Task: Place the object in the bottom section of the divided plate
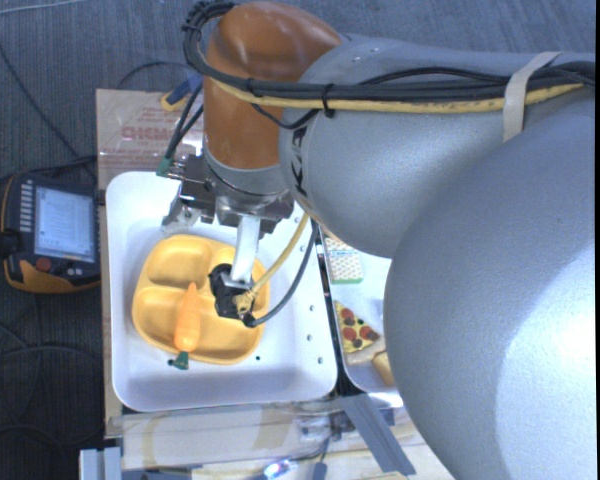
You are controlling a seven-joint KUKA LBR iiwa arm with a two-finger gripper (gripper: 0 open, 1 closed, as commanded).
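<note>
The grey arm (460, 218) fills the right side of the camera view and bends down over the left white bin (130, 368), its orange band (255, 78) above the wrist. The wrist hangs over the upper edge of a yellow divided plate (160, 268) that lies in the middle of this bin. Whether the jaws are open or shut cannot be told, as the wrist hardware hides them from above, and nothing can be seen held between them. An orange toy carrot (188, 313) lies on the lower half of the plate, lengthwise toward the bottom of the view, and its green end reaches the plate's lower rim. It seems to rest along the ridge between two sections, so the exact compartment cannot be told. In the right bin (352, 380), mostly hidden by the arm, lies a toy pizza slice (356, 330). Left of the counter, a handheld control pendant (50, 230) with a lit screen lies on the dark floor.
</note>
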